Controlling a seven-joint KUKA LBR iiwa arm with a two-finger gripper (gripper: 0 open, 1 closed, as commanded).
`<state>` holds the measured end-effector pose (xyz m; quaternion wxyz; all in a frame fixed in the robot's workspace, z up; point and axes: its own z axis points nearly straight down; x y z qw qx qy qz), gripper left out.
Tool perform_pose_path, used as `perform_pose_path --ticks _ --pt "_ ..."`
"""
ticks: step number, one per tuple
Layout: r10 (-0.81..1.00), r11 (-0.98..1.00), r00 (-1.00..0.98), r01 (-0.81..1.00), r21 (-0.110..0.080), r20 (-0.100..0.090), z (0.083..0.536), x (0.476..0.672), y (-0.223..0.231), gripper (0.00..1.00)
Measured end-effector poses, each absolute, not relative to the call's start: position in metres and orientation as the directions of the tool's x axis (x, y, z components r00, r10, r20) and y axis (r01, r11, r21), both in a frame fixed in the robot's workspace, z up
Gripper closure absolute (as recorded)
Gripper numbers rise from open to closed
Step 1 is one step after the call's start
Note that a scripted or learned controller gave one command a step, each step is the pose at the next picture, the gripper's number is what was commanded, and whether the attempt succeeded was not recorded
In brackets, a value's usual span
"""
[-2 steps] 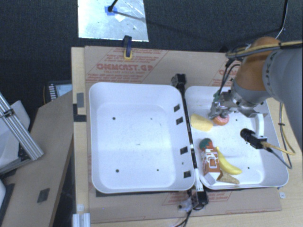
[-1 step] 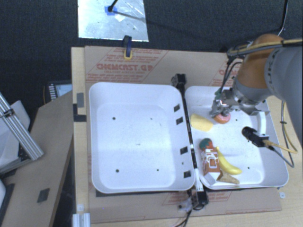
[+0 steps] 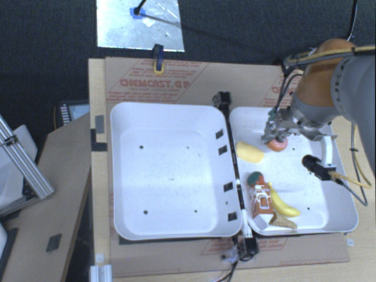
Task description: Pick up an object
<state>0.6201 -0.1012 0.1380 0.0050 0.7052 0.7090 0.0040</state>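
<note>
My gripper [image 3: 275, 133] reaches down into the right bin [image 3: 338, 213] near its back left part. Its tip is right over a small red-orange round object [image 3: 278, 145], which peeks out just below it. I cannot see whether the object is held. A yellow lemon-shaped object [image 3: 250, 153] lies to the left of the gripper. Toward the bin's front lie a green and red item [image 3: 255, 178], an orange and white carton [image 3: 261, 203], a banana [image 3: 284, 207] and a tan piece [image 3: 285, 222].
The left bin [image 3: 117, 175] sits beside the right one, with a black divider strip [image 3: 230, 157] between them. The grey arm with its orange band [image 3: 320, 81] comes in from the right. A black fitting with cables [image 3: 316, 167] hangs over the right bin.
</note>
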Motion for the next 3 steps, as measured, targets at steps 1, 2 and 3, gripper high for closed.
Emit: perform_pose_path --ticks 1,2,3 --pt "1.000 0.006 -0.006 1.000 0.015 -0.002 0.149 0.621 -0.101 1.00" --pt "1.000 0.007 -0.007 1.000 0.017 -0.002 0.159 0.622 -0.101 1.00" --pt "1.000 0.009 -0.009 1.000 0.020 -0.001 0.170 0.622 -0.101 1.00"
